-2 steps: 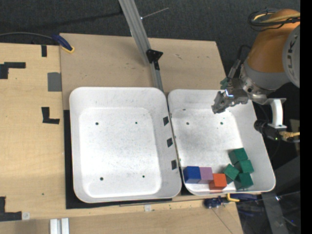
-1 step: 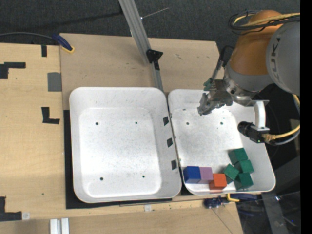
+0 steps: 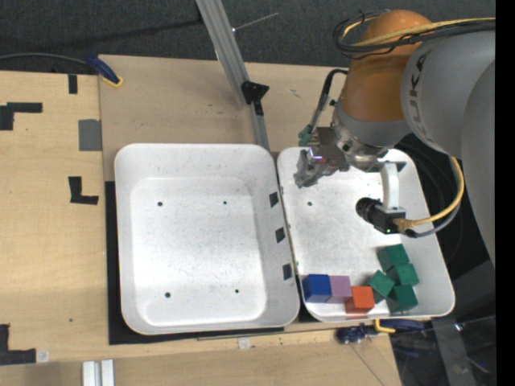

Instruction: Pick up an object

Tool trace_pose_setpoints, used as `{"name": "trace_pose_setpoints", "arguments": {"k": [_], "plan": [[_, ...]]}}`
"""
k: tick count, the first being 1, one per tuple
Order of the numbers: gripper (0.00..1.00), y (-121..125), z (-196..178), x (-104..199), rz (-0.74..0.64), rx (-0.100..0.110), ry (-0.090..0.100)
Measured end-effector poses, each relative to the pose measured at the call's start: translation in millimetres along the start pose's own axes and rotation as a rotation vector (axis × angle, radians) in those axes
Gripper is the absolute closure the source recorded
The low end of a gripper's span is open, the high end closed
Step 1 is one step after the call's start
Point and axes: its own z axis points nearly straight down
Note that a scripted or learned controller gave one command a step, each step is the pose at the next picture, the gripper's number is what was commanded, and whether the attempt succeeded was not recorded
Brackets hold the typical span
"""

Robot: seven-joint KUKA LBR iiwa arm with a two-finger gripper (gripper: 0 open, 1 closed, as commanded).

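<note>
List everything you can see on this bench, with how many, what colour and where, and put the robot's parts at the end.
Bins: 2, white, side by side; left bin, right bin.
Green blocks: about 4, clustered in the right bin's near right corner.
Blue block: 1, right bin, near edge.
Purple block: 1, beside the blue block.
Orange block: 1, between the purple block and the green blocks.
Metal pole: 1, grey, slanting down to the gap between the bins.
Arm: 1, grey with orange band, from the right.
Gripper: 1, dark, over the right bin's far left corner.
</note>
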Motion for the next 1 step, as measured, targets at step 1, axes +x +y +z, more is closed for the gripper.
{"name": "trace_pose_setpoints", "arguments": {"k": [1], "plan": [[1.0, 8.5, -3.7, 52.3, 0.0, 0.0, 0.0]]}}
